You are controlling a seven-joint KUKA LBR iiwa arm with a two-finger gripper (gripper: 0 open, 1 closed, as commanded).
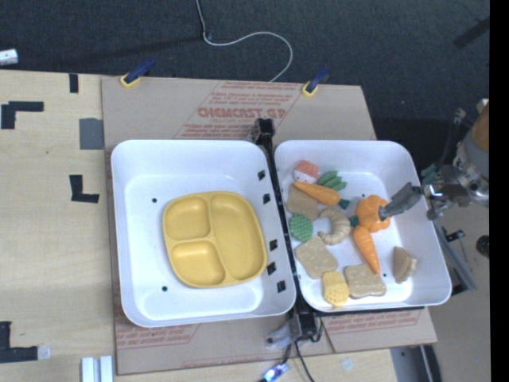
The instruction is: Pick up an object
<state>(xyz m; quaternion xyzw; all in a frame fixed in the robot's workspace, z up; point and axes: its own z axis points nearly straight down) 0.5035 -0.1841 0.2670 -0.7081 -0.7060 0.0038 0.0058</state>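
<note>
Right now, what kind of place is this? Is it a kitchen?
Probably not a kitchen, more likely a robot test bench. Two white bins sit on cardboard, the right one full of toy food, the left holding a yellow divided plate, while a gripper reaches in.

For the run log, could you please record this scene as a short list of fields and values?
left bin: shallow white bin holding a yellow three-compartment plastic tray
right bin: shallow white bin holding a heap of toy food
near gripper: round orange toy fruit; long orange toy carrot just below it
gripper: two-finger gripper, reaching in from the right, tip at the fruit's right edge
grasp: not confirmed
</note>
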